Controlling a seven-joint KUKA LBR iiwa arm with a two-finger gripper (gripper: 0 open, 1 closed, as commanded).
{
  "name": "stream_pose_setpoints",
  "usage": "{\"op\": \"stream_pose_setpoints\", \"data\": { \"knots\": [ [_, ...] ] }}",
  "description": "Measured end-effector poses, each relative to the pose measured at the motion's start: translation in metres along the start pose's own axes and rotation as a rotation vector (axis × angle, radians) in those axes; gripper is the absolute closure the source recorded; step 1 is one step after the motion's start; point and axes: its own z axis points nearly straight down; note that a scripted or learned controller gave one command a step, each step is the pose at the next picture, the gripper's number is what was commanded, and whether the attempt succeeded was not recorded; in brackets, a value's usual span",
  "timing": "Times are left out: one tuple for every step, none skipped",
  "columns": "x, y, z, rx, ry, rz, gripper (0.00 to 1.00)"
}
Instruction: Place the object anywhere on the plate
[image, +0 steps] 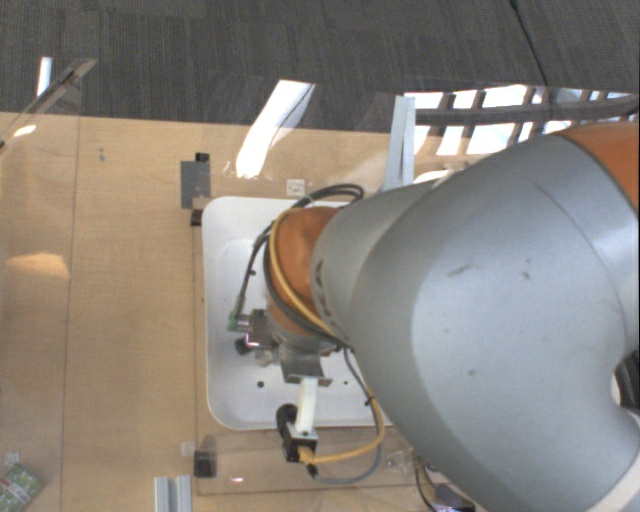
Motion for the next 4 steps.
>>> {"op": "stream_pose_setpoints", "data": {
  "knots": [
    [0.001,0.002,-0.011,-0.002,0.003,0.000,1.00],
    [0.005,0.000,0.000,-0.003,-0.002,0.391,1.00],
    [0.021,-0.001,0.000,-0.005,0.001,1.017,1.00],
    [0.022,-0.001,0.000,-0.004,0.002,1.016,0.00]
  ]
}}
